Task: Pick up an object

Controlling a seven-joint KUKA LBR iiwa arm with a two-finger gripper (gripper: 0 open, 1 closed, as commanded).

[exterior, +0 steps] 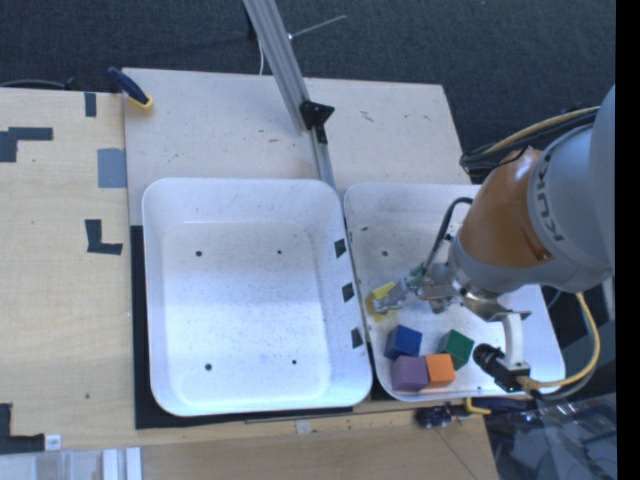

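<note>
My hand (400,293) hangs low in the right bin (365,213), reaching toward its left wall, right at a small yellow object (380,298). Whether the hand is parted or clamped I cannot tell, so I claim no hold on it. I judge the yellow piece to be my target because it lies apart from the others. Just nearer the front rim sit a blue block (405,341), a green block (457,347), a purple block (408,372) and an orange block (440,369), packed close, awkward to enter. The left bin (160,208) sits alongside on the worktop (230,118).
</note>
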